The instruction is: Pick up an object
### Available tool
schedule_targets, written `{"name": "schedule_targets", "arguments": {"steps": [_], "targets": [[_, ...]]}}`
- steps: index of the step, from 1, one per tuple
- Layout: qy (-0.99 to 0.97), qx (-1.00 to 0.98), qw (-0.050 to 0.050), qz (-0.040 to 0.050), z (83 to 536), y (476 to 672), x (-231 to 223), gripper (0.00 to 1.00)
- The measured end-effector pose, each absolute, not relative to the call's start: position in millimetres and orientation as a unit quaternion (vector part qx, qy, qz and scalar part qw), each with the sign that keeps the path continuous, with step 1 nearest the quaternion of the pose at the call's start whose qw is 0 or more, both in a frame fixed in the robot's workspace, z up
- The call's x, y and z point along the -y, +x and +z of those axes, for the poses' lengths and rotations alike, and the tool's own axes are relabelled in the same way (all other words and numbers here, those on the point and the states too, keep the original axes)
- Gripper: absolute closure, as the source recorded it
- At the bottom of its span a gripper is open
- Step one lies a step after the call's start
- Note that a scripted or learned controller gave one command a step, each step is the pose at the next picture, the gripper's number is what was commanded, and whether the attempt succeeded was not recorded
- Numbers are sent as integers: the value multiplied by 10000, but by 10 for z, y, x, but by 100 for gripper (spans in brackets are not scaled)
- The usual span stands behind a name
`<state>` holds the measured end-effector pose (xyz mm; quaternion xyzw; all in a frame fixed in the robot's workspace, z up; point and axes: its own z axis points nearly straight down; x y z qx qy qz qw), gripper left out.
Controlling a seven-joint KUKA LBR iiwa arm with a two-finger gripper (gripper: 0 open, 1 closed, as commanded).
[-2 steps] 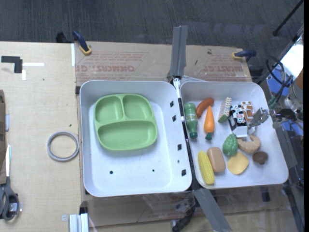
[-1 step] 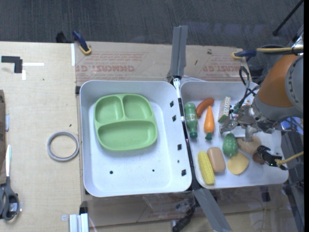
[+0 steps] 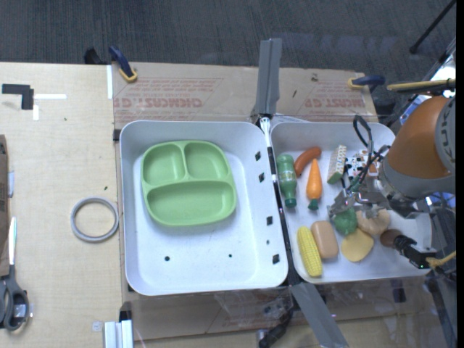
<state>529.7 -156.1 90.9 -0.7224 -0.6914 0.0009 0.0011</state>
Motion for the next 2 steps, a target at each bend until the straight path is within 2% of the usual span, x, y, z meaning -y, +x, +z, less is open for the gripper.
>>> {"name": "schedule_targets", "arguments": {"steps": [1, 2], "targets": [[-7231, 6908, -2, 1, 1010, 5310, 1569, 100], [-7463, 6656, 3, 20, 2417, 6112, 1056, 100]]}}
